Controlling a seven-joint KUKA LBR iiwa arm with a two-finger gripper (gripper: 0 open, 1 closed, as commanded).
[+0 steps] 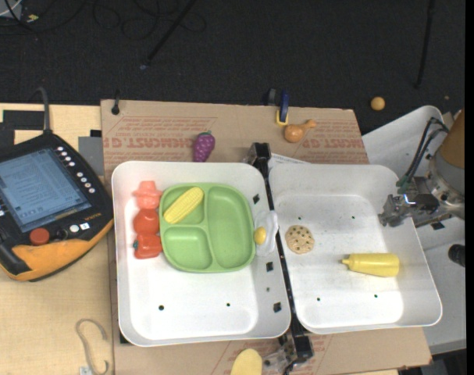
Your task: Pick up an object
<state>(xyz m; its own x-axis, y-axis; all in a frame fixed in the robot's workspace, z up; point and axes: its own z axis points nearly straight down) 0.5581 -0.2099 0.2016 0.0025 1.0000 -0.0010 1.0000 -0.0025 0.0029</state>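
Tool [400, 205] hovers at the right bin's [354, 307] right rim; whether it is apart or together, cannot tell. Mustard bottle [372, 265] and cookie [300, 239] lie on the bin floor, well apart. Risk: the rounded bottle rolls aside under a pinch. Cardboard [237, 127] print is upside down; I can't read it with confidence.
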